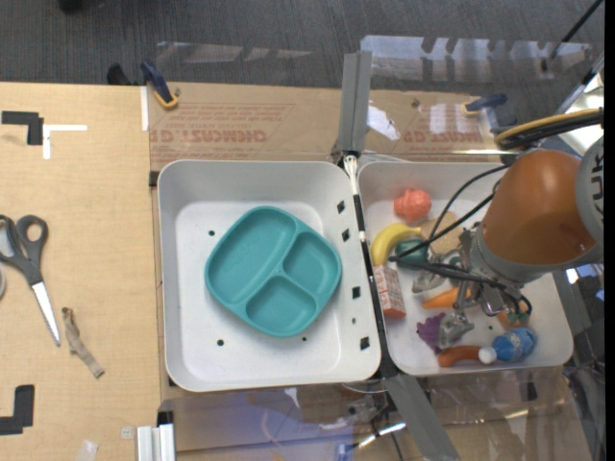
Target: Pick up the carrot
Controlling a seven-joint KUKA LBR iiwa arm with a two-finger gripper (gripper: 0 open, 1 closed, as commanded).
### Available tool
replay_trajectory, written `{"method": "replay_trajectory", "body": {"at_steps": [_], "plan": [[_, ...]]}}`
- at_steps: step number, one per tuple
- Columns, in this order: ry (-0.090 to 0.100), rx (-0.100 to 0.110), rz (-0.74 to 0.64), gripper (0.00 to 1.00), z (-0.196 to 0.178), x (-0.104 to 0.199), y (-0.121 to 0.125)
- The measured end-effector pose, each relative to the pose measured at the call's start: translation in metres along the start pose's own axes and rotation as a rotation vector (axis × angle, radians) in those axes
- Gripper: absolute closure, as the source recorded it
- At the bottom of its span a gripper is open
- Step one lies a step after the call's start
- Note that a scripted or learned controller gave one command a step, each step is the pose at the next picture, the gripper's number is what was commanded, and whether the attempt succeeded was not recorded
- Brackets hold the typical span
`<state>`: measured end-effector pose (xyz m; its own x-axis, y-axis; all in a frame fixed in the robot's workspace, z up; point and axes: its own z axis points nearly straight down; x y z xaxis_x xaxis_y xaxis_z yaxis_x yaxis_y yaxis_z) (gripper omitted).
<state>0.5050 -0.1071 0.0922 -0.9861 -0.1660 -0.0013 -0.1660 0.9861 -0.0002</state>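
Orange tapered carrot (459, 355) lay in right white bin (404, 353).
Gripper (459, 307) hovered just above carrot, w/ finger state unclear; can't tell.

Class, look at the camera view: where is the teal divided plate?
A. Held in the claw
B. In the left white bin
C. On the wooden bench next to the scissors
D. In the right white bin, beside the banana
B: the teal divided plate lies flat on the floor of the left white bin, apart from the toy food in the right bin.
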Motion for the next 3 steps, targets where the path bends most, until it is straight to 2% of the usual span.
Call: {"method": "replay_trajectory", "body": {"at_steps": [1,2,3], "plan": [[-0.005,0.001,-0.292,0.00,-0.001,-0.055,0.006],[-0.003,0.000,-0.285,0.00,-0.001,-0.017,0.006],[0.000,-0.001,-0.177,0.00,0.001,0.003,0.008]]}}
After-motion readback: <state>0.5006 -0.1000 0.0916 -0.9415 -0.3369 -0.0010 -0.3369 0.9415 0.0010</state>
